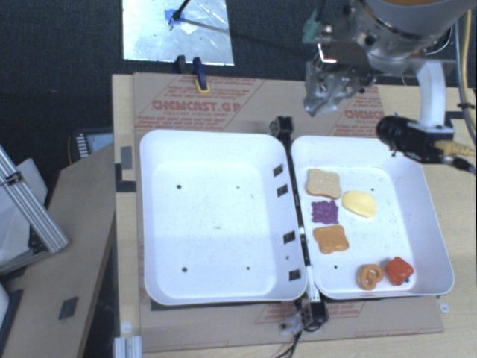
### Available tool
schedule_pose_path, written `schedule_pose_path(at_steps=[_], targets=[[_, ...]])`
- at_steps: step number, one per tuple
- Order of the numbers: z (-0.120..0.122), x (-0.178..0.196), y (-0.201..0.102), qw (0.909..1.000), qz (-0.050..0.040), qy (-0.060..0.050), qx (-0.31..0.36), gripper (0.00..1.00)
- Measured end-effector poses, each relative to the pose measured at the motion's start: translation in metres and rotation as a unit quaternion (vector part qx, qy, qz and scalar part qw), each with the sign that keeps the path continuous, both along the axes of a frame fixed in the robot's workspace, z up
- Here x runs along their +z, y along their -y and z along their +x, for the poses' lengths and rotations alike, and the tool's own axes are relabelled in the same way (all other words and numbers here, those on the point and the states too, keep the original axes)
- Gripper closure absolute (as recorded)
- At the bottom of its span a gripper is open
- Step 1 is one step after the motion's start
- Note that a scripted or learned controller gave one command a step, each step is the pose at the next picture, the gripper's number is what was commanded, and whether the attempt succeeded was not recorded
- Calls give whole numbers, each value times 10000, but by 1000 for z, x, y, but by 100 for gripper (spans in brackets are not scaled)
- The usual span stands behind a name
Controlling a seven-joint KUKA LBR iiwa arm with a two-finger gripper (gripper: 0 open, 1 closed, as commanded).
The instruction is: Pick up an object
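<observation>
robotics lab bench. i work over two white bins (216, 144) clipped on a cardboard sheet (223, 103); aluminium framing (30, 207) at 9 o'clock, foil calibration plate (175, 21) at 11, loose cabling (302, 327) at 6.

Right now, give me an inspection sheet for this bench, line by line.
Surface: two white bins, left bin and right bin, on a cardboard sheet.
Job's things: in the right bin, toast slice, yellow piece, purple piece, orange slice, pretzel, red piece.
Clutter: nothing seen.
Gripper: gripper above the right bin's far edge, holding nothing.
Cables: wires at the near edge.
Surroundings: foil sheet.
</observation>
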State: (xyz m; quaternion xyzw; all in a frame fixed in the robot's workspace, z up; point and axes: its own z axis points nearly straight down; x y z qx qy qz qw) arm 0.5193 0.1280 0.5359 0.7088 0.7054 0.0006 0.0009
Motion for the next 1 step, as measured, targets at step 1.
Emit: schedule_pose_path(at_steps=[1], targets=[[-15,-1,-84,10000,18,-5,86,100]])
